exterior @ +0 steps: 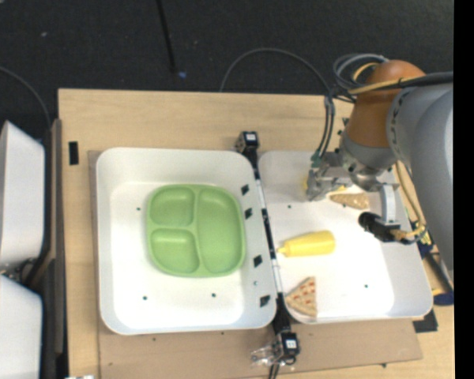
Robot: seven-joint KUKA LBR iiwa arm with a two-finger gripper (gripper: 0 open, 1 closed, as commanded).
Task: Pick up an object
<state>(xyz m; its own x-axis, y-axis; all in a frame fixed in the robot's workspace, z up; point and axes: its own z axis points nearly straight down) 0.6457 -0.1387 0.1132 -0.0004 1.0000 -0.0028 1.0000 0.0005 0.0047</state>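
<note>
In the right bin (395,294), nearest the camera, a pizza-slice toy (304,296) lies at the near left corner. Farther in, a yellow piece like a corn cob (306,245) lies on its side near the divider – well apart from the slice. In the left bin (118,290) sits a green divided plate (196,229). At the right bin's far side the gripper (322,181) is down low just beside a tan wedge (349,200) – whether it grasps anything cannot be told
</note>
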